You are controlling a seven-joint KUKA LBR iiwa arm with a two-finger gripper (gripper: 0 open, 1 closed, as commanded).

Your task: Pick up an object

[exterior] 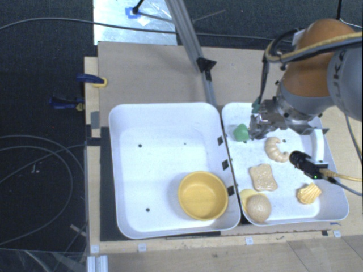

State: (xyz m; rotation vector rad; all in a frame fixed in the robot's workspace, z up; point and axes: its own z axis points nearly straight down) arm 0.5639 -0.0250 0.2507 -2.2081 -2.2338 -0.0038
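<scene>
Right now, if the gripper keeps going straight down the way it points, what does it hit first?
Probably the right bin floor, just beside the green object. The gripper points down at the bin's upper-left corner. It may clip that object; depth is unclear from this slanted view.

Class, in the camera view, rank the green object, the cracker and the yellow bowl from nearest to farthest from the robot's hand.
1. Green object, just left of the hand.
2. Cracker, below it, same bin.
3. Yellow bowl, left bin's lower corner.
</scene>
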